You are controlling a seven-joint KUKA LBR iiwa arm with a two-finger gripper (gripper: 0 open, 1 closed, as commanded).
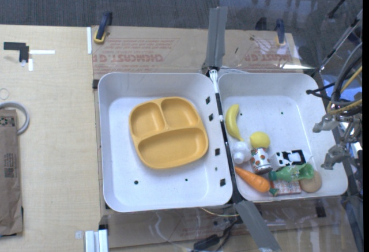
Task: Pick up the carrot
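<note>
While the tapered orange carrot [253,179] lies untouched near the lower left corner of the right-hand shallow white bin [288,86], the task stands at its approach step. The two-finger gripper [337,141] sits at the right edge of the frame, over that bin's right rim, well apart from the carrot; whether it is open or shut cannot be told, since cables and brackets clutter it there. The carrot lies just beside a small patterned can [261,160] and a green packet [294,174]. The next move, in my judgement, calls for travel leftward and down, then a descent clear of those neighbours.
</note>
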